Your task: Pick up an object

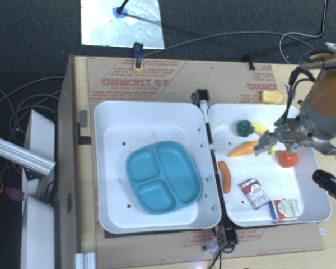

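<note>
The right bin (319, 206) holds several small items: a green round piece (245, 128), a yellow piece (260, 129), an orange carrot (243, 148), a red tomato (288, 159), a red-and-white box (253, 193) and an orange-and-white box (285, 208). An orange-red sausage (224, 176) lies by the divider between the bins. My gripper (275, 143) hangs over the right bin, above the carrot's right end and just up-left of the tomato. Nothing visibly hangs from it.
The left bin (115, 122) carries a blue divided plate (163, 176). A yellow block (272, 97) lies on the bench behind the right bin. The arm's orange-banded body (330, 97) covers the right bin's far right side. Cables run across the back.
</note>
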Available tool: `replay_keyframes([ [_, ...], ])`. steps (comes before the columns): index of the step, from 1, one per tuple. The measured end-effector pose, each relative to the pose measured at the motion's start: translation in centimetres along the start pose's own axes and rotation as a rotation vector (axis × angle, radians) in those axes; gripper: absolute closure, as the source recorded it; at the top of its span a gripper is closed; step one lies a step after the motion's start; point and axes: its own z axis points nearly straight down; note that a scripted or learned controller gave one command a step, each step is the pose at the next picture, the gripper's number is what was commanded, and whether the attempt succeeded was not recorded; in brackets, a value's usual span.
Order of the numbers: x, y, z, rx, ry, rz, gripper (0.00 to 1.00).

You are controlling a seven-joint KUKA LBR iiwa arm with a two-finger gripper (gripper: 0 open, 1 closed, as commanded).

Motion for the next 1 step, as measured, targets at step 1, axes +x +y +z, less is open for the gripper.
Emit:
replay_keyframes([
  [1,-1.45,3.14,12.84,0.004,0.001,0.002,0.0],
])
